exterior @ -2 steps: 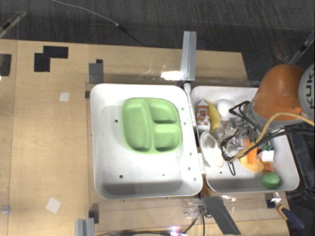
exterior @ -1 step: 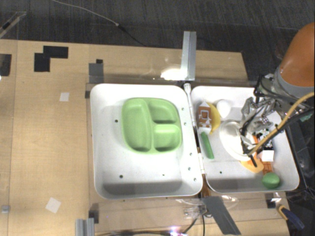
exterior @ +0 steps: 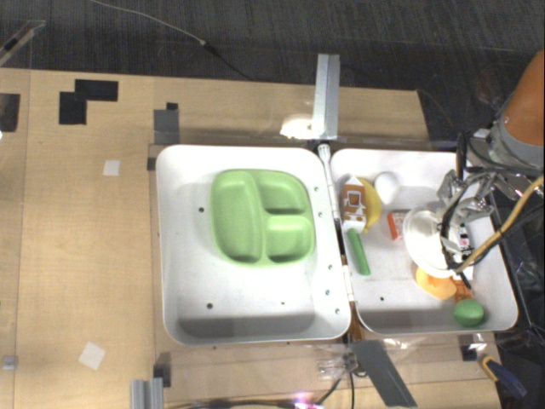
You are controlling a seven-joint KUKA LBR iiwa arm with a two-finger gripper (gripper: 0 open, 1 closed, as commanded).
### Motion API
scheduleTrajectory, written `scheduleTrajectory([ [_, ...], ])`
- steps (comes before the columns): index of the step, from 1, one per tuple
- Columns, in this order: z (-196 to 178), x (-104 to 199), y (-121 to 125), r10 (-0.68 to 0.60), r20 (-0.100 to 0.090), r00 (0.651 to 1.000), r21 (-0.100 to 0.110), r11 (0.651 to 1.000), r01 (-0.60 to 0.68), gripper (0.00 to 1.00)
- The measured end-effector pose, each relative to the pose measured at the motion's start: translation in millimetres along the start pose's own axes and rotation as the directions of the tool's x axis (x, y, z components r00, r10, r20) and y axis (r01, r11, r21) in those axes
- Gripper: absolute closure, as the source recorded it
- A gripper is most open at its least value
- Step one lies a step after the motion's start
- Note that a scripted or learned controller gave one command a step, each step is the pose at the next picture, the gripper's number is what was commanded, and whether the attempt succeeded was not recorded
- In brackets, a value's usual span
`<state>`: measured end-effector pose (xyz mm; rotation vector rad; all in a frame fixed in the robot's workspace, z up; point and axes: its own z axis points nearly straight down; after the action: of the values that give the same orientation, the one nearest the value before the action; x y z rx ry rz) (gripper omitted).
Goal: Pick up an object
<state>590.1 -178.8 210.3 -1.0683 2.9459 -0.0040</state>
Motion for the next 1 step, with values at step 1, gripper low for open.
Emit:
scheduleTrajectory([
  [1, -25.5, 13.7, -20.6, -0.422, 0.001, 0.907, 0.001, 0.907, 0.422, 1.00],
])
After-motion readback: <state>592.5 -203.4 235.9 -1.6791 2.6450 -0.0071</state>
